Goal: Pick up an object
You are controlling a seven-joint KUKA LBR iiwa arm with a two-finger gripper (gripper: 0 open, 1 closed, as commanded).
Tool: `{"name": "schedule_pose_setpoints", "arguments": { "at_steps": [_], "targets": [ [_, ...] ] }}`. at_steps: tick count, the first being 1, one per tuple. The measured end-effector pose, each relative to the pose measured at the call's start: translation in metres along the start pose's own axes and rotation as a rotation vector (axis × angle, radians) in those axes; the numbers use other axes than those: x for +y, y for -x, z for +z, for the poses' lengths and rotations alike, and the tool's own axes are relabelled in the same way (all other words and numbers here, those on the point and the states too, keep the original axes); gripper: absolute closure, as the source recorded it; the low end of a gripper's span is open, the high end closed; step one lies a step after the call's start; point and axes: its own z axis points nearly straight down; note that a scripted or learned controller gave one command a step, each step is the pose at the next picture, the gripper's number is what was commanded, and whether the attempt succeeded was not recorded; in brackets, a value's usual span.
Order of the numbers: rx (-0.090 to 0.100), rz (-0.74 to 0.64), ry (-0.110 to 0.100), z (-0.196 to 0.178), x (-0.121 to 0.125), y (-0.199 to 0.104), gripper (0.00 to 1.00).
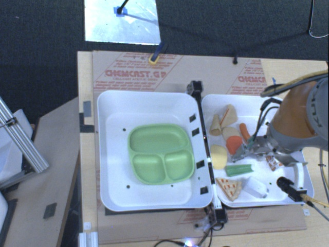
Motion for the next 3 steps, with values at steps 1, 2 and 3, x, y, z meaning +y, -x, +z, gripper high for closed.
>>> {"name": "schedule_pose_setpoints", "arguments": {
  "at_steps": [1, 2, 3],
  "targets": [
    [-0.001, 0.001, 0.004, -0.012, 0.001, 0.0, 1.0],
    [-0.002, -0.003, 0.007, -0.075, 0.0, -0.004, 1.0],
    [-0.003, -0.004, 0.009, -0.139, 0.004, -0.002, 1.0]
  ]
}}
